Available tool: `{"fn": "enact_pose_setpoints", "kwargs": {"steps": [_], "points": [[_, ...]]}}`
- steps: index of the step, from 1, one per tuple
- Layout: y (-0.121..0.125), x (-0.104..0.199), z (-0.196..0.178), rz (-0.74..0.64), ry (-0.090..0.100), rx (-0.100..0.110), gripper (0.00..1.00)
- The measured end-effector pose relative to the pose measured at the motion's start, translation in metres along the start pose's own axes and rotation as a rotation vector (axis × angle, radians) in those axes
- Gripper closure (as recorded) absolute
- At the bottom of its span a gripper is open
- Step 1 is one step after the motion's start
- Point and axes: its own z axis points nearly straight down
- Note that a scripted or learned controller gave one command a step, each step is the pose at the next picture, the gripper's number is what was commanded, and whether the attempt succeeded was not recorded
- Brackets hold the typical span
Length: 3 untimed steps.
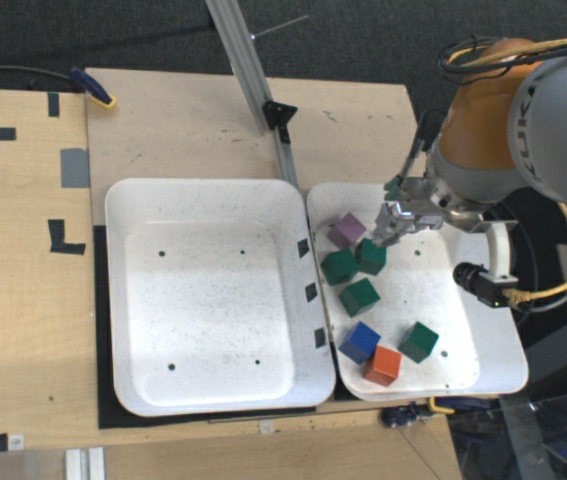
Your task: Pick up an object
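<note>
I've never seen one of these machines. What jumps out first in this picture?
The big grey and orange arm reaching in from the right, its gripper low over a cluster of small blocks in the right bin. Those blocks stand out against the white: four green, one purple, one blue, one orange.

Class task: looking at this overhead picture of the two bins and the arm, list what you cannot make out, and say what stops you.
1. Gripper: open or shut cannot be told; it is small and seen from above.
2. Green block under the gripper: whether it is touched cannot be told; the wrist overlaps it.
3. Arm: cut off by the right edge.
4. Right bin: its upper right part lies under the arm.
</note>
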Motion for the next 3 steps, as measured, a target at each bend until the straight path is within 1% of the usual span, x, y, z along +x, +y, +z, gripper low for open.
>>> {"fn": "enact_pose_setpoints", "kwargs": {"steps": [1,2,3], "points": [[0.022,0.042,0.003,0.001,0.000,0.002,1.00],[0.031,0.098,0.008,0.000,-0.001,0.003,1.00],[0.050,0.149,0.016,0.001,-0.001,0.002,1.00]]}}
